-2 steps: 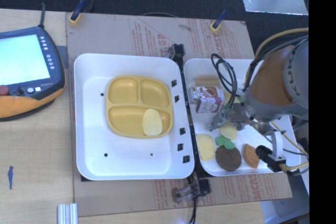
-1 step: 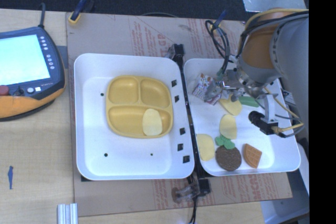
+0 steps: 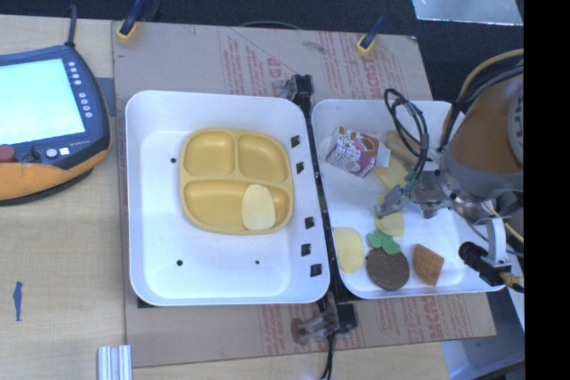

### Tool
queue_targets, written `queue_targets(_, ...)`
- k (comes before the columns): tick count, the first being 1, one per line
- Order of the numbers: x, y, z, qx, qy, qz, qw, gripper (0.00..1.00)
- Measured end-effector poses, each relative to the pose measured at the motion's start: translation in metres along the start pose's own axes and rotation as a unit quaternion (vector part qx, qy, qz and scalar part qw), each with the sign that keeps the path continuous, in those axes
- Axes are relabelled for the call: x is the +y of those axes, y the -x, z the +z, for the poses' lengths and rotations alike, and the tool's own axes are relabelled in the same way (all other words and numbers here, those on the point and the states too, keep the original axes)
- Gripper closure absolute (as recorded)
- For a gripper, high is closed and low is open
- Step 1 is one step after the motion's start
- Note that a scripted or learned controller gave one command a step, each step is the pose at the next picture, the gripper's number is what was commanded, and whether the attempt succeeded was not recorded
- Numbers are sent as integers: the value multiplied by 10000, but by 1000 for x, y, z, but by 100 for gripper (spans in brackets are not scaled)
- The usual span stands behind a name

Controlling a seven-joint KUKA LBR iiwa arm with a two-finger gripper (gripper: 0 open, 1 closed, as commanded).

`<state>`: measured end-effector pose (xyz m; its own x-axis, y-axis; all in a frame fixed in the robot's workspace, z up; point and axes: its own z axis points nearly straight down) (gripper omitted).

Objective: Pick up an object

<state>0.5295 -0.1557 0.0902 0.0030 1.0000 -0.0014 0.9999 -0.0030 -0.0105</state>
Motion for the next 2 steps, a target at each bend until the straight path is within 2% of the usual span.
queue_targets(1,70,-43,-3,11,68,-59,10000,0)
queue_targets(2,111,-40,-2,33,-262,-77,9996,0)
